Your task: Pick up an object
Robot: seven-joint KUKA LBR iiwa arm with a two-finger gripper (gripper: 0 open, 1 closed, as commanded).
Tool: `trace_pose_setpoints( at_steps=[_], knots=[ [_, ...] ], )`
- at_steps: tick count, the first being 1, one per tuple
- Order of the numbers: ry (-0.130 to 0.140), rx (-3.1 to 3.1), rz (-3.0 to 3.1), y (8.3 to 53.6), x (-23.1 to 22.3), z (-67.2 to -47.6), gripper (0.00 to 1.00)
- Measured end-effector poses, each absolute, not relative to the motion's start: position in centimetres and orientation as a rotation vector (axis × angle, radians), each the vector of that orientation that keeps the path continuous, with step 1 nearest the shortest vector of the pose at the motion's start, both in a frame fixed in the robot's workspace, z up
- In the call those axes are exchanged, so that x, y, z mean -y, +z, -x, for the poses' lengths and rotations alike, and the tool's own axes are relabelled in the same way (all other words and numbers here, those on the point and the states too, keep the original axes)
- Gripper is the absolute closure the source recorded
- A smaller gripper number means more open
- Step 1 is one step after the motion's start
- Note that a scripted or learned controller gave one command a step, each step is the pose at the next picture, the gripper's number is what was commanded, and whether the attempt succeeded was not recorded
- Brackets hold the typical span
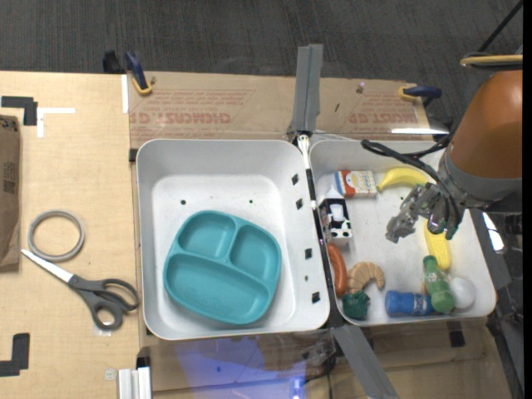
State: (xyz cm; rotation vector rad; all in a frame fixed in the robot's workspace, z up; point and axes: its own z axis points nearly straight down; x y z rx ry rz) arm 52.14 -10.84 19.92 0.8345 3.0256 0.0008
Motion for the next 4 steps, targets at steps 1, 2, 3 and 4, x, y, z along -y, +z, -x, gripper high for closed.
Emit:
trace_pose_setpoints(
  at_steps=[1, 2, 3, 4],
  knots=[
    [0.0, -3.128, -0.276, 9.2, 11.4, -50.2, 1.0],
    [0.0, -3.037, -0.788, 9.2, 12.3, -56.7, 1.0],
    [0.0, -3.037, -0.788, 9.2, 12.3, -56.6, 0.0],
    [-0.014, -3.049, -0.974, 8.7, 13.9, -63.7, 0.0]
  ],
)
